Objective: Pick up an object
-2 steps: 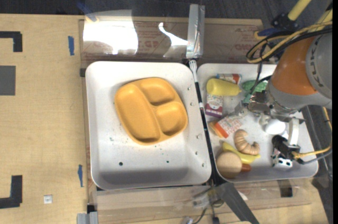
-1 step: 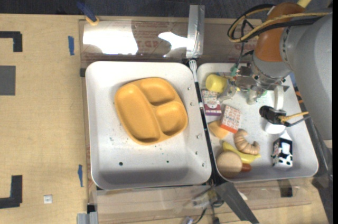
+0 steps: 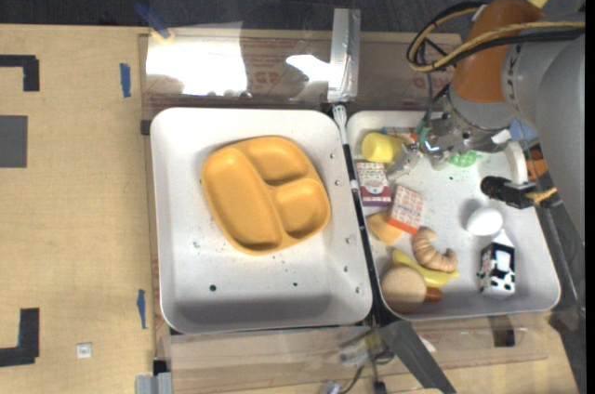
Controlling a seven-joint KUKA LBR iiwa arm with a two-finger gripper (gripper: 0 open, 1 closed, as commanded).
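While the left bin [image 3: 177,197] holds an orange divided tray [image 3: 265,192], the right bin [image 3: 535,285] holds small items. A yellow cup-like object [image 3: 378,146] lies nearest the gripper [image 3: 429,141], just beside it at nine o'clock. Whether the gripper is spread or closed cannot be told.

The grey arm [image 3: 548,95] reaches in, tool [image 3: 429,144] lowered.

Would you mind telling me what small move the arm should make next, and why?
Probably a short descent. The gripper hangs at the top of the right white bin, with the yellow rounded toy just to its left and a green object beside it; nothing is visibly held, so lowering toward one seems sensible.
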